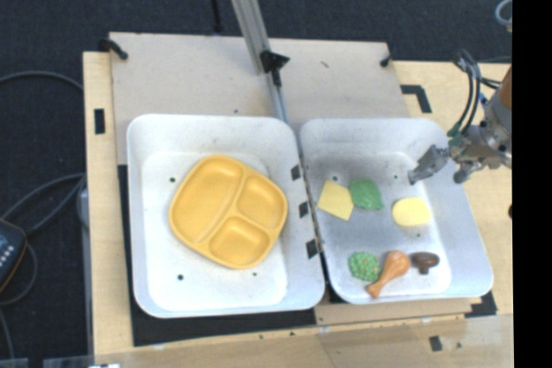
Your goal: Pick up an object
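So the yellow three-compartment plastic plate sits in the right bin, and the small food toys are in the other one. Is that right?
Not quite. The camera view shows the yellow three-compartment plastic plate in the left white bin, not the right. The small food toys, such as the orange drumstick and the yellow lemon-like piece, are in the right white bin.
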